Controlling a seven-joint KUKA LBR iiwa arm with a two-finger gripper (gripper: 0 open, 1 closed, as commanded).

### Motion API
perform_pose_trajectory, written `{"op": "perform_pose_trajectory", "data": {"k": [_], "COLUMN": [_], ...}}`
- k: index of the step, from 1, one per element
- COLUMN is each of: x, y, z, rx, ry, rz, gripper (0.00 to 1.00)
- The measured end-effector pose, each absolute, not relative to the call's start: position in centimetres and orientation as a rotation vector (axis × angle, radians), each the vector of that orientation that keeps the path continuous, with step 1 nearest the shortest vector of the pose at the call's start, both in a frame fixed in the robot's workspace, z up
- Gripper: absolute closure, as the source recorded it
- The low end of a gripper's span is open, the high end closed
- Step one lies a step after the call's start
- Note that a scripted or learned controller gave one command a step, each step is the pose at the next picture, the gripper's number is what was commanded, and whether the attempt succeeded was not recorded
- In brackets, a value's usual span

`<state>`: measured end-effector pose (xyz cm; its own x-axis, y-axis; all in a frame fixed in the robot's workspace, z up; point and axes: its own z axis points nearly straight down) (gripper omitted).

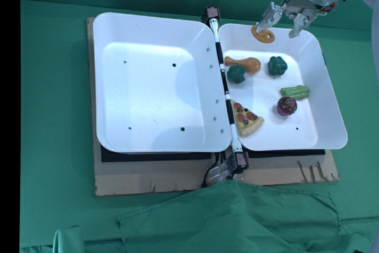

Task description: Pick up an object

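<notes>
While my arm reached in from the upper right of the frame, my claw (283, 23) hung over the far rim of the right bin (331, 127), its two fingers spread wide apart with nothing between them. One fingertip (265, 21) sat just above the orange pretzel (263, 34), which lay at the upper edge of that bin, close to its top rim; whether the tip touched it I could not tell. Lower in the same bin lay a chicken drumstick (244, 63) with a dark green broccoli piece (237, 73) just beside it near the divider, and another green broccoli piece (276, 65) a little to the right. A light green pickle (295, 91) rested toward the right side, with a dark purple berry (287, 106) just below it. A pizza slice (246, 117) lay at the lower left of that bin. To the left stood the left bin (154, 83), both bins resting on a cardboard sheet (148, 181) over green cloth (53, 127).
</notes>
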<state>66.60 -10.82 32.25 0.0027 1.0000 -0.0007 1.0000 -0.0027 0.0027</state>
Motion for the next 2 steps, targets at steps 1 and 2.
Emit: {"op": "perform_pose_trajectory", "data": {"k": [1, 2], "x": [61.9, 63.9], "y": [-14.3, -11.7], "z": [23.5, 19.4], "rx": [2.234, 2.216], "ry": [2.215, 2.21], "rz": [-0.01, 0.01], "gripper": [0.0, 0.0]}}
